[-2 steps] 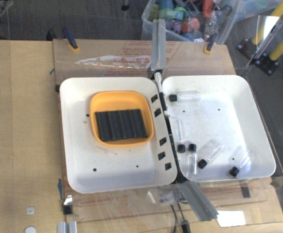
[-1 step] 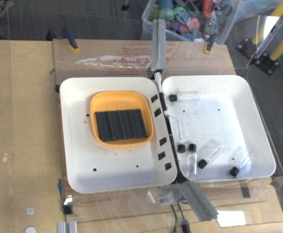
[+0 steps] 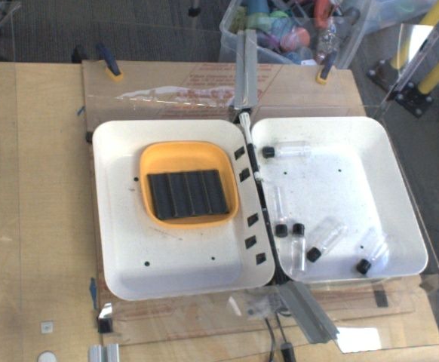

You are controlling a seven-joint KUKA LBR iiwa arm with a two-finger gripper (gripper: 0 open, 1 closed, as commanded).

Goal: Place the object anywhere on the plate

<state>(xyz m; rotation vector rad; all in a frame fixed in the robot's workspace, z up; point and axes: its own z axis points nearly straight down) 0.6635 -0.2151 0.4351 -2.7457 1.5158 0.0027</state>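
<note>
An orange-yellow square plate (image 3: 153, 157) lies in the left white bin (image 3: 121, 262). A black ribbed rectangular object (image 3: 188, 194) lies flat on the plate, covering its middle and front part. In the right white bin (image 3: 404, 210) lie several clear plastic vials with black caps: one near the back left (image 3: 286, 151), one in the front middle (image 3: 323, 240), one at the front right (image 3: 373, 254).
A row of black clips (image 3: 250, 202) runs along the divide between the bins. Behind the bins lies brown cardboard (image 3: 167, 89), and a clear tub of colourful objects (image 3: 295, 13) stands at the back. Wooden bench surface extends to the left.
</note>
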